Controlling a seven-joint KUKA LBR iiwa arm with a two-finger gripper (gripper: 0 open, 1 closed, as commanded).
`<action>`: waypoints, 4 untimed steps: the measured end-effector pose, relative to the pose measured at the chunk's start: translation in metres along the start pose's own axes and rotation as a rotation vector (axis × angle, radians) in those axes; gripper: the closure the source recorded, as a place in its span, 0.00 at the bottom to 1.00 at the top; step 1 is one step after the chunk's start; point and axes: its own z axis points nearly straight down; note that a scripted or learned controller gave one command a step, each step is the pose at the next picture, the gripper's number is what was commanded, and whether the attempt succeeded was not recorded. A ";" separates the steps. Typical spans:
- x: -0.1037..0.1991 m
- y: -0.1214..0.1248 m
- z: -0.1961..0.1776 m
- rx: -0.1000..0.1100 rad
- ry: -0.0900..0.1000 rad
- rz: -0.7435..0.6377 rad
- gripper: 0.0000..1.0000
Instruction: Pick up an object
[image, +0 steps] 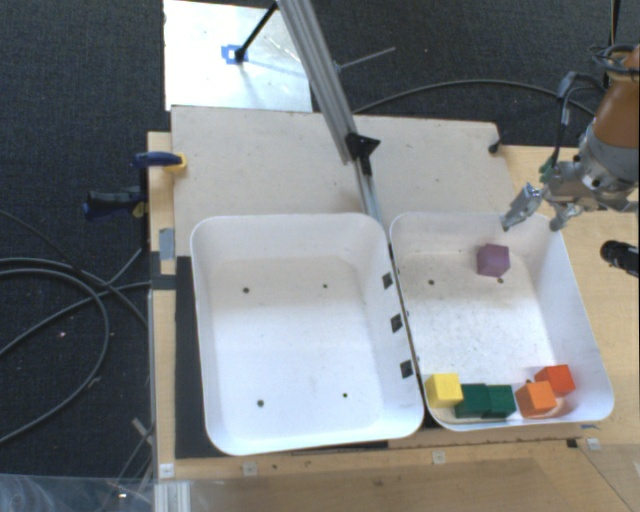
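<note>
Nearest you, along the front wall of the right bin (585, 350), count four blocks in a row: one yellow block (443, 388), one green block (486, 400), and two orange blocks, the nearer orange block (536, 398) touching the green, the farther orange block (557, 379) just behind it. Further back in that bin, one purple block (492, 260) sits alone, well apart from the row. The left bin (215, 330) lies beside it on the worktop (260, 160). Farthest, your arm (612, 130) reaches in from the right, its claw (538, 208) hovering over the bin's back rim, fingers spread, gripping nothing, just beyond the purple block.
</note>
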 end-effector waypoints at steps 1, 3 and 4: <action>-0.009 0.012 0.122 0.014 0.010 0.001 0.00; 0.018 -0.012 0.106 -0.003 0.002 -0.001 1.00; 0.063 -0.003 -0.012 -0.009 0.002 -0.003 1.00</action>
